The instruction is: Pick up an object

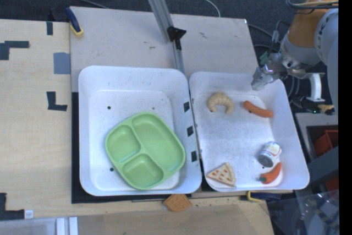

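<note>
My gripper [260,81] hangs over the far right corner of the right bin [236,135], with nothing seen between its fingers. Just below it and a little left lies an orange sausage [258,109]. A tan croissant [220,102] rests left of the sausage. Near the bin's front right are a small silver can [269,153] on its side, an orange carrot [271,174] and a pizza slice [221,175].
The left bin [93,118] holds a green divided plate [144,149]. A grey metal pole [159,3] slants across the back of the bench. A round waffle-like cookie [176,203] lies in front of the bins. A blue-and-yellow clamp [73,21] sits at the back left.
</note>
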{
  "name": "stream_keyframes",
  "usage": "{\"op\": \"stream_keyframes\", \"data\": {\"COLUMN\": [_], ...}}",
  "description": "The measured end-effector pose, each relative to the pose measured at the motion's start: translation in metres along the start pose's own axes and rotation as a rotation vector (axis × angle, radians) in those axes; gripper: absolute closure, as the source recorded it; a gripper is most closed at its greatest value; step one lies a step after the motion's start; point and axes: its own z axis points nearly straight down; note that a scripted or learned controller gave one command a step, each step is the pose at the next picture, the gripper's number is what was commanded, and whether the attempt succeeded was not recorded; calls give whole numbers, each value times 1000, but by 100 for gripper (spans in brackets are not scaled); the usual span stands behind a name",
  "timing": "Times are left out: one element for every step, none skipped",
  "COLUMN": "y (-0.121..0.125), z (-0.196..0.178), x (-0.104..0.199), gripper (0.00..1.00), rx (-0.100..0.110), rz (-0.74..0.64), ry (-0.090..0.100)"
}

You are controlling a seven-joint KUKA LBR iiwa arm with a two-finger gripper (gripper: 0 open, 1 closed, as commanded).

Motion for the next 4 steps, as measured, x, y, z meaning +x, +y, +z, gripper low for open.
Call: {"op": "stream_keyframes", "data": {"y": [3,4,-16,-35], "z": [-64,-111,-98,-85], "x": [2,2,59,103], "gripper": [100,100,100,100], "rx": [-2,-1,7,8], "rz": [0,0,-4,-3], "ry": [0,0,4,3]}}
